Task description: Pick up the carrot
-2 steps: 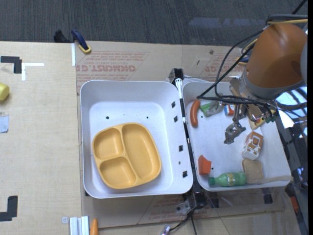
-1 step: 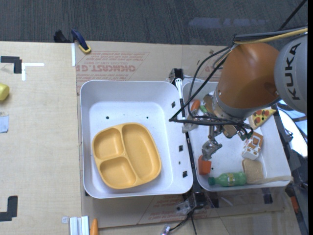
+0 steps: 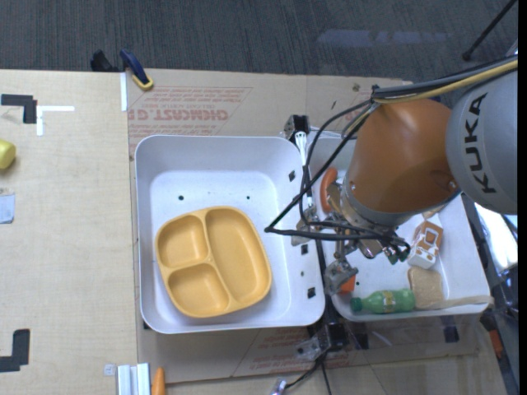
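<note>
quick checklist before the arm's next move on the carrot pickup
1. Carrot located: cannot tell. An orange sliver beside the arm and a small orange bit by the gripper could each be it.
2. Gripper over right bin: ok.
3. Grasp confirmed: cannot tell; the wrist hides it.
4. Neighbours apart: not ok; the green bottle lies close by.
5. Yellow tray in left bin out of the way: ok.

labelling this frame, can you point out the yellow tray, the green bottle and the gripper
yellow tray (image 3: 247, 253): camera view, floor of its large right compartment
green bottle (image 3: 387, 302): camera view, middle of its body
gripper (image 3: 339, 280): camera view, at its tip
</note>
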